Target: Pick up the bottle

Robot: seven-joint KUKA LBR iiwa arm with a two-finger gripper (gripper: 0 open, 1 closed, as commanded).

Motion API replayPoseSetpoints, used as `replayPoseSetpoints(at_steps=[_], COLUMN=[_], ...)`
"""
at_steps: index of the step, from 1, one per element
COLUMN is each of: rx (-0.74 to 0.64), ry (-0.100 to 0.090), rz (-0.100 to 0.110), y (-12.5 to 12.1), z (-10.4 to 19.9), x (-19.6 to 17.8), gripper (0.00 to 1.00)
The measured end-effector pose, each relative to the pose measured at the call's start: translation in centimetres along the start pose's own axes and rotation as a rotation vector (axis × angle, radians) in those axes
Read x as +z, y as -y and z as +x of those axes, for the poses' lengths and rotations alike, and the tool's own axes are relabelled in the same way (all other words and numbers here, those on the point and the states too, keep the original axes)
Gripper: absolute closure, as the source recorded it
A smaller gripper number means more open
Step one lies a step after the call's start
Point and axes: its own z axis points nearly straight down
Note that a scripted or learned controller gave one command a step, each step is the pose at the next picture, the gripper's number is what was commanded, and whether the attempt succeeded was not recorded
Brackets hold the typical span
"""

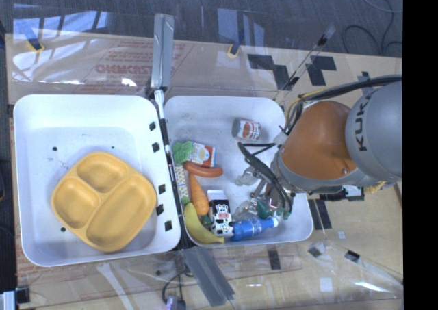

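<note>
The bottle (254, 227) is blue and clear with a blue cap. It lies on its side at the front of the right bin (205, 107), cap pointing right. My gripper (262, 200) hangs just above and behind the bottle, partly wrapped in cables. From this angle I cannot see whether it touches the bottle. The orange wrist band (318, 141) sits over the bin's right side.
Left of the bottle lie a cow-print carton (220, 214), a banana (198, 228), a carrot (198, 196), a sausage (204, 171) and a red and green pack (197, 153). A small can (248, 129) lies at the back. The left bin (41, 117) holds a yellow divided plate (102, 199).
</note>
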Motion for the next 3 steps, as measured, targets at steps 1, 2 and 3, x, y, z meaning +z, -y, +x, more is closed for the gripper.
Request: replayPoseSetpoints(at_steps=[1,2,3], rx=[-0.003,-0.004,-0.254], ry=[-0.007,-0.007,-0.029], rz=[0.0,0.0,-0.002], y=[-0.1,-0.1,-0.1], z=[0.1,0.2,0.9], x=[-0.8,-0.8,0.8], gripper=[1.0,0.0,0.0])
